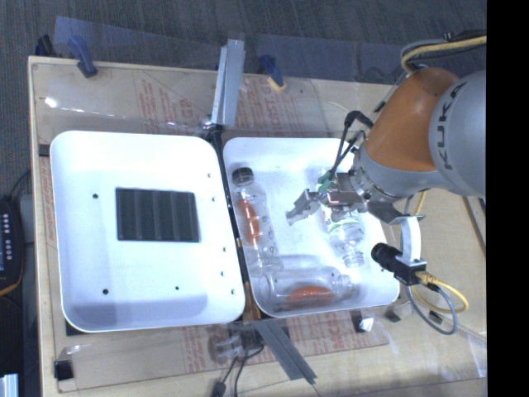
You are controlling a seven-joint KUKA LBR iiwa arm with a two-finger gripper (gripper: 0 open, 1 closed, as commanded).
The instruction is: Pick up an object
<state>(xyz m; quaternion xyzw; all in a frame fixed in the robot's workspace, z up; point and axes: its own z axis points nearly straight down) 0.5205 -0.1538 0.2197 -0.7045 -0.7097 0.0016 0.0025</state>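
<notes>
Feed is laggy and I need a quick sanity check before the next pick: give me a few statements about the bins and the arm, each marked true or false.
1. The clear bottles lie in the right bin. True.
2. The left bin holds a dark rectangular panel. True.
3. The arm's gripper hovers over the left bin. False: it is over the right bin.
4. A bottle lies along the right bin's left wall. True.
5. The bottle at the bin's near edge stands upright. False: it lies on its side.
</notes>
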